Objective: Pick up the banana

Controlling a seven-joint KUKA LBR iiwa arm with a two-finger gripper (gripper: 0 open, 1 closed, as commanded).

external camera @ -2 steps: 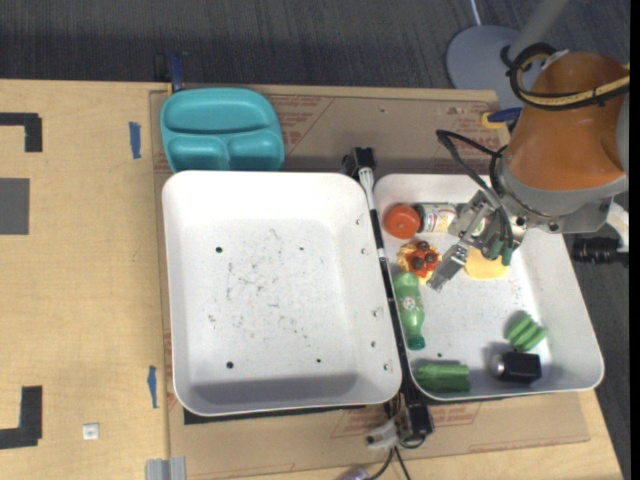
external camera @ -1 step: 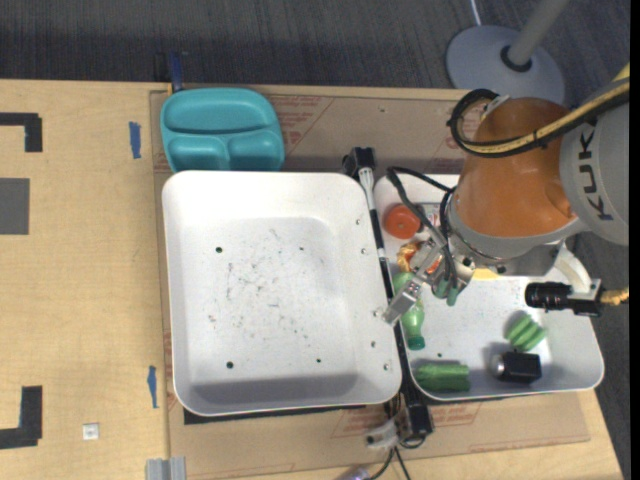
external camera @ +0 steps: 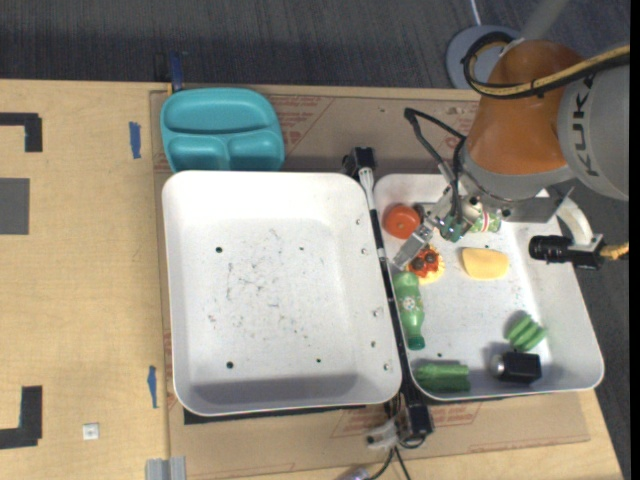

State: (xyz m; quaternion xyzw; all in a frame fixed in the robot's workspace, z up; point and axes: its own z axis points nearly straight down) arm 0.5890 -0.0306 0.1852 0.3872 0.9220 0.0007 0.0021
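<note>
From my seat, scanning from the left, I see the teal divided tray [external camera: 222, 128] lying beyond the left bin [external camera: 270, 288], whose floor carries nothing but scuff marks. Everything that matters is in the right bin [external camera: 560, 308]. Along its left wall lie an orange-red round piece [external camera: 401, 220], a small red cluster [external camera: 428, 262], a green bottle [external camera: 408, 308] and, near the front edge, a green cucumber-like piece [external camera: 442, 374].

The gripper [external camera: 428, 236] hangs low over that left part of the bin, beside the round piece and just above the red cluster. I can't make out whether its jaws are spread or closed, as the wrist and cabling crowd that spot. I see nothing between them.

The banana [external camera: 484, 263], as I take the pale yellow piece to be, though it is too blurred to be sure, lies flat on the bin floor just to the right of the gripper, apart from its neighbours. Further right sit a striped green piece [external camera: 524, 331] and a black block [external camera: 520, 367].

To do this well, I'd shift the tool rightward until it centres over the yellow piece, turn the wrist so the jaws straddle its narrow width, descend fully, then close before lifting. The red cluster is near enough to get nudged.
</note>
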